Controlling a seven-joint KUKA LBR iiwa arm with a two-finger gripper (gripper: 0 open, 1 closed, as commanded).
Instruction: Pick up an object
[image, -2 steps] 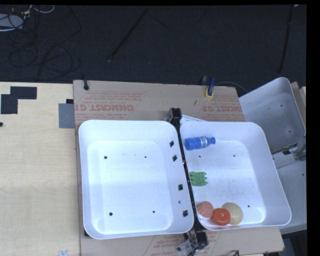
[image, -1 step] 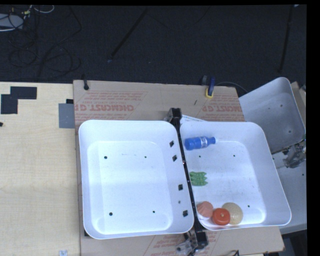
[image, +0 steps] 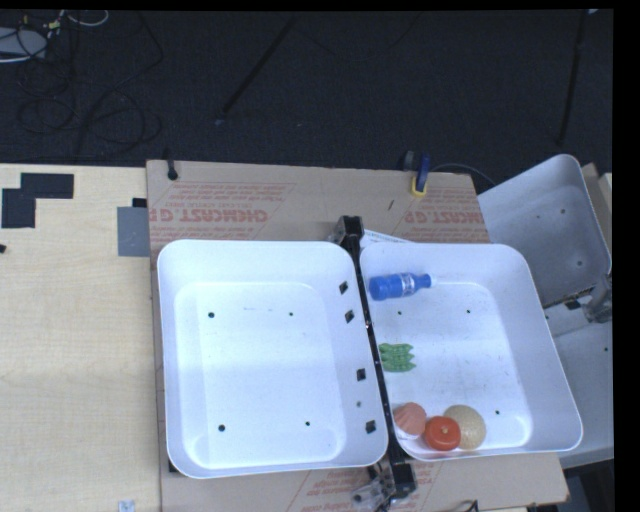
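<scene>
Things to pick: all lie in the right bin (image: 548, 335), the side the arm comes in from. The left bin (image: 166, 340) is farther from it.
Bottle (image: 398, 286): blue, lying flat at the far side of the right bin, close to the wall between the bins. Its long way runs left to right, a bit tilted, with the pale cap end pointing right. The tool should close across the short way.
Green thing (image: 396, 357): small, in the middle, just beside the same wall. It is too small to tell what it is.
Round things: a pink one (image: 409, 417), a red one (image: 442, 433) and a tan one (image: 468, 424) sit in the near corner, touching. The red one covers part of the other two, so they look hard to grab one at a time.
Tool: I cannot tell if it is released or clenched.
Hard to see: a dark, shiny bit (image: 385, 490) at the bottom edge is cut off.
Tabletop (image: 70, 330): pale wood, left of the bins.
</scene>
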